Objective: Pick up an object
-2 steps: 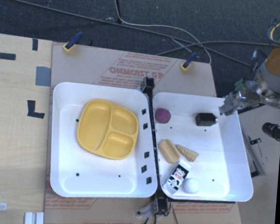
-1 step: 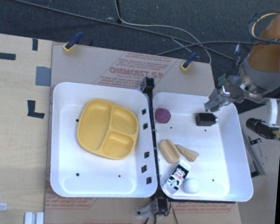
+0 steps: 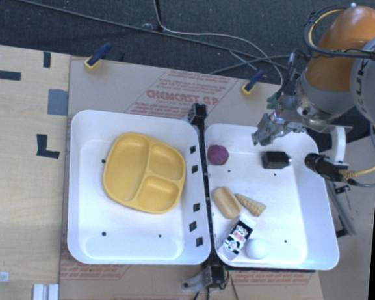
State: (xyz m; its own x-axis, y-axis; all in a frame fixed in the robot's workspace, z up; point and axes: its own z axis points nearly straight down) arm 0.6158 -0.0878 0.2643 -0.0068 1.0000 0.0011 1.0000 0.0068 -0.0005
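My pincer (image 3: 265, 134) hovers over the right bin's (image 3: 312, 216) far edge; I cannot tell its opening.

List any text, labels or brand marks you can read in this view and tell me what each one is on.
"CHEMCAST GP": red print, upside down in this view, on the brown board under the two bins; this is my best reading.
Smaller red lines around it on the same board: too blurred to read.
Black-and-white carton in the right bin: patterned, with no legible wording.
Yellow divided plate in the left bin: no text visible.
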